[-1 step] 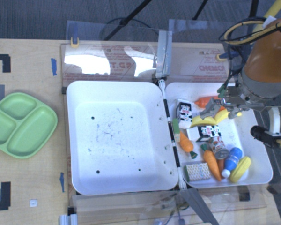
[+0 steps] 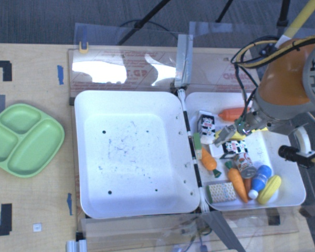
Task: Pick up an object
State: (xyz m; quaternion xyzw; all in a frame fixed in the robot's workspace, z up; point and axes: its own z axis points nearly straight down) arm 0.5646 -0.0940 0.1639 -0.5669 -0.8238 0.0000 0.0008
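Down on the wooden counter [image 2: 31, 209] sit 2 shallow white bins side by side. The left bin [image 2: 131, 151] is the big open one, its floor marked with faint scuffs. The right bin [image 2: 291, 196] carries all the clutter. Far left on the counter rests a green divided plate [image 2: 25, 139] with 3 compartments.

The grey arm with its orange band [image 2: 286, 80] reaches in from the right, and the hand [image 2: 232, 133] hangs low over the middle of the right bin; I cannot tell whether it is open or closed.

In the near part of that bin lie an orange carrot [image 2: 238, 184], long and tapered, a yellow banana-shaped piece [image 2: 270, 188] at the right, a blue bottle [image 2: 259, 178] between them, and a speckled sponge block [image 2: 221, 192] at the near left. A smaller orange piece [image 2: 208, 160] lies left of the hand, and a red-orange one [image 2: 231, 113] sits at the far side.
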